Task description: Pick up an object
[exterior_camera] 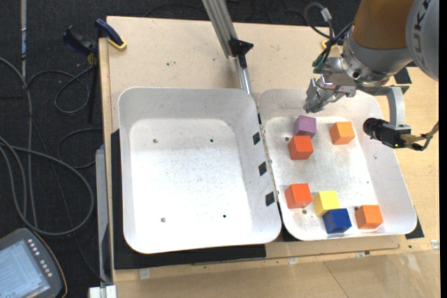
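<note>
My gripper [316,102] hangs over the back of the right bin [388,181], just above and behind a purple block [305,125]. A red-orange block [300,146] touches the purple one on its near side. An orange block [341,132] lies to the right of them. Near the bin's front sit another red-orange block [298,195], a yellow block [325,202], a blue block [337,220] and an orange block [369,216]. Nothing shows between the gripper's fingers.
The left bin [185,164] lies beside the right one, sharing a raised middle edge. A slanted metal pole [213,0] crosses the bench behind the bins. A clamp [105,35] sits at the bench's back left corner.
</note>
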